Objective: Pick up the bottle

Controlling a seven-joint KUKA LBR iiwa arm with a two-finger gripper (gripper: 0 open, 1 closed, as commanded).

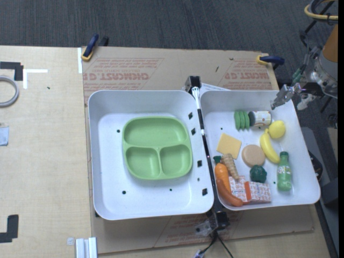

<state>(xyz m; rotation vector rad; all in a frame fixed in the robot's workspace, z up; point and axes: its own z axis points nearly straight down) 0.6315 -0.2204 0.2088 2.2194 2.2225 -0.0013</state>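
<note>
Camera view from above looks down at a slant on a pale wooden bench (43, 171) carrying 2 shallow white bins side by side on a brown cardboard sheet (134, 71).

Left bin (99, 187) holds 1 light green divided plate (158, 148) with 3 compartments, sitting near its middle.

Right bin (303, 190) is crowded with small toy foods. The bottle (284, 171), green with a green cap and a pale label, lies at about 4 o'clock in this bin, close to the right wall, its cap pointing toward 12 o'clock. Just beside it at 10 o'clock lies a yellow banana (269, 147), and above that a yellow lemon (277, 129). At the bin's 12 o'clock sits a green ridged piece (243, 119) next to a small white container (262, 118). Near the centre are a yellow cheese slice (229, 145) and a round tan cookie (253, 155), with a dark green vegetable piece (258, 173) below the cookie. At 7 o'clock lie an orange carrot (224, 186) and a red and white packet (250, 191).

Robot's gripper (285, 95) hangs over the right bin's rim at about 1 o'clock, well apart from the bottle. Its metal tip is small and dark against the floor; whether it is spread or pressed together cannot be told, and nothing is seen in it.

Blue clamps (91, 45) hold the cardboard at its far corners.
</note>
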